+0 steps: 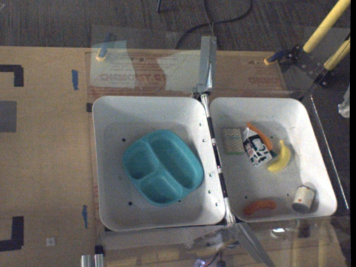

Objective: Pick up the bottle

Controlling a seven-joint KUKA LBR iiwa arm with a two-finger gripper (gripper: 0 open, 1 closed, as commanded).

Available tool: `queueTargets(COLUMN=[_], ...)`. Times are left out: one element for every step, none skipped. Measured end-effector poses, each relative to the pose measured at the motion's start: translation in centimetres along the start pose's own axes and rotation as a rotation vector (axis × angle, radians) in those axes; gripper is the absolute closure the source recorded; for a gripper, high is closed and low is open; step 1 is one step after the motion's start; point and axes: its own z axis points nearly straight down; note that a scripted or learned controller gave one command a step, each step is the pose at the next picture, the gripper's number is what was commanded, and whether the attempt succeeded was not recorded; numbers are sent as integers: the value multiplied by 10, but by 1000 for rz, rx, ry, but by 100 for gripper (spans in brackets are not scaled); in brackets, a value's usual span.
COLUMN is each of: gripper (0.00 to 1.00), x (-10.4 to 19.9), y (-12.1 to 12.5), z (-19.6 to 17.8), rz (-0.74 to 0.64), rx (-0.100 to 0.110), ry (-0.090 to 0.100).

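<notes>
In the right bin (314,128), a small white bottle with black markings (256,151) lies on its side near the middle. An orange carrot-like piece (261,135) rests against its upper side. A yellow banana (281,157) lies just to its right, close to it or touching it.
A pale green square pad (233,140) lies left of the bottle. A short grey can (303,198) and an orange sausage shape (260,207) sit near the right bin's front wall. The left bin (108,115) holds a teal divided plate (162,167). Yellow-handled clamps (328,21) stand at the back right.
</notes>
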Motion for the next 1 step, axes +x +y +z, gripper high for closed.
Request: queueTargets(gripper=[100], x=[0], y=[1], z=[-11], rz=[-2], rx=[-3], ry=[-2])
